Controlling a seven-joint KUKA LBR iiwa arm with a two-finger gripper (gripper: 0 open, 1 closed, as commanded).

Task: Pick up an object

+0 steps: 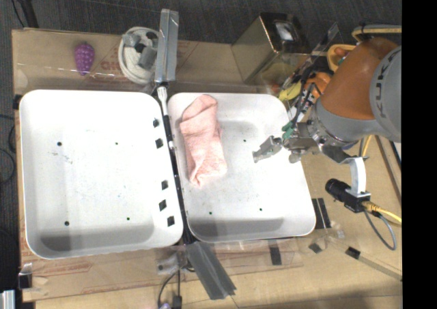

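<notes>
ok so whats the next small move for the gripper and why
Probably slide left toward the pink cloth. The gripper sits over bare floor of the right bin, apart from the cloth, which lies along that bin's left side, so nothing is within its grasp yet.

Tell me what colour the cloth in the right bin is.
Pale pink, as the camera view shows: the cloth lies folded along the bin's left side.

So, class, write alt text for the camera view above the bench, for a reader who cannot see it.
A grey arm with an orange band reaches from the right, its end effector over the right bin, apart from a folded pink cloth lying along that bin's left side. The left bin sits beside it; a purple object rests on the bench behind.
</notes>
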